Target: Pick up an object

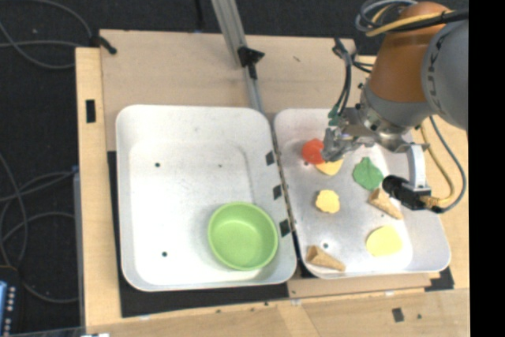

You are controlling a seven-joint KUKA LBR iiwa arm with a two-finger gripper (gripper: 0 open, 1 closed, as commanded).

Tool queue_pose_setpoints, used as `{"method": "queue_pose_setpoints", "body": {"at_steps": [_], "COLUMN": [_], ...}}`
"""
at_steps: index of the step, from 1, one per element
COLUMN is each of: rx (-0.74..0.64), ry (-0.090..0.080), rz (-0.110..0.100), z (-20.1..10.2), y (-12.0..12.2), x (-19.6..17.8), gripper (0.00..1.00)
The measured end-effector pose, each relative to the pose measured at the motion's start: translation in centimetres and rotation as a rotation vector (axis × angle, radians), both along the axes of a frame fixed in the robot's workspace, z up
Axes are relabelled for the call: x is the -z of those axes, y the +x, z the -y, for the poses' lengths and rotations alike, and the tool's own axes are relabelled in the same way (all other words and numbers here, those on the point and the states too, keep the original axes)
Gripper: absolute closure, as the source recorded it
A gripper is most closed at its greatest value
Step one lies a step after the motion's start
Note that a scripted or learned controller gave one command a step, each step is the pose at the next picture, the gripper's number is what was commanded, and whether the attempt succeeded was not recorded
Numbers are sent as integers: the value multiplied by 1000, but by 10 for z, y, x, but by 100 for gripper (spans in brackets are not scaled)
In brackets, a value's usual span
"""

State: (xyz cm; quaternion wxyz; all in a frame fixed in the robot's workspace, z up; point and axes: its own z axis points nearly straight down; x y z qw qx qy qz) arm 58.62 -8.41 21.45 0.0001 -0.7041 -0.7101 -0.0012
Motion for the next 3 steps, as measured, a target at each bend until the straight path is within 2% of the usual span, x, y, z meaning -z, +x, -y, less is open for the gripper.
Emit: {"method": "queue_pose_setpoints", "body": {"at_steps": [1,3], "rx": [0,0], "ry": [0,1], "rz": [1,-1], "z": [-56,-148], "y": [10,15], "x": [-15,-25], "gripper": [100,100]}}
